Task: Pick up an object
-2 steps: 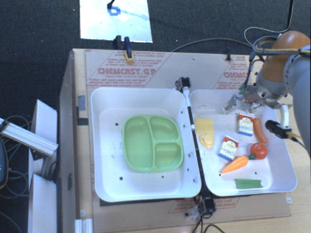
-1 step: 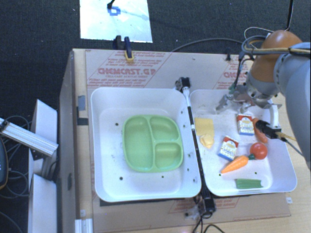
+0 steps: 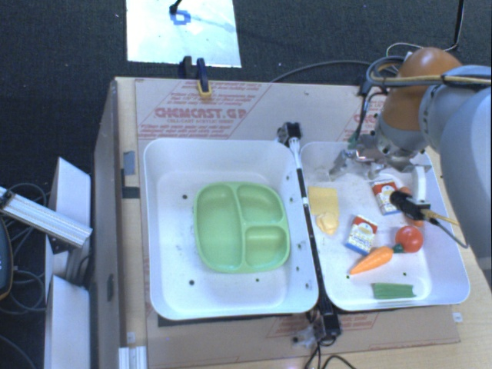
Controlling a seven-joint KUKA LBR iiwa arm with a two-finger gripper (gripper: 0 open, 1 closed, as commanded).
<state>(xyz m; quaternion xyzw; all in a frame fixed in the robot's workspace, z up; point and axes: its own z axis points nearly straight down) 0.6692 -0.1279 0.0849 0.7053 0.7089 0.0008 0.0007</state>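
At the left of the frame the desk (image 3: pixel 127 229) carries the left bin (image 3: pixel 165 283), and in its middle lies a green divided tray (image 3: pixel 241 226), flat and alone. Past the shared divider, the right bin (image 3: pixel 453 283) holds the loose things: a yellow cheese wedge (image 3: pixel 324 208) near the divider, a small blue-and-white carton (image 3: pixel 360 234) just right of it, a toy carrot (image 3: pixel 371 260) below that, a green bean pod (image 3: pixel 393 289) along the lower edge, a red tomato (image 3: pixel 410 238), and a red-and-white carton (image 3: pixel 384 196) higher up.

In the upper right of the frame the arm (image 3: pixel 453 114) bends down over the far end of the right bin, and the claw (image 3: pixel 350 158) sits low near the bin's upper wall, above the cheese wedge and apart from it. Its spread cannot be judged from this slant, and nothing can be seen caught in it.

As a judgement, the pick is still at its start: every object lies on the bin floor, none lifted. What remains is to settle on one piece, close on it and raise it clear.
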